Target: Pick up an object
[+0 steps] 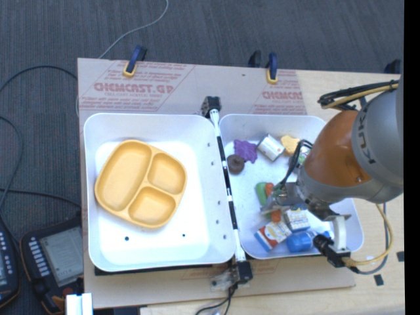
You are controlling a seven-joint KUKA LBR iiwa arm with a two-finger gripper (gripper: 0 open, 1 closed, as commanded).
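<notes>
My gripper (281, 201) hangs low in the right bin (244, 238), under the orange wrist band, over the bin's middle. Right by it lie a green object (264, 191), a small box (296, 219) and a red and white packet (270, 234). A blue object (299, 242) rests near the bin's front wall. Farther back sit a purple toy (246, 150), a brown round piece (235, 165), a white cylinder (270, 147) and a yellow item (289, 142). I see nothing clearly between the fingers.
The left bin (105, 248) holds a yellow three-compartment plate (141, 183). A black divider bar (223, 169) runs between the bins. Cables trail at the right of the bench, and a pendant lies on the floor at the lower left.
</notes>
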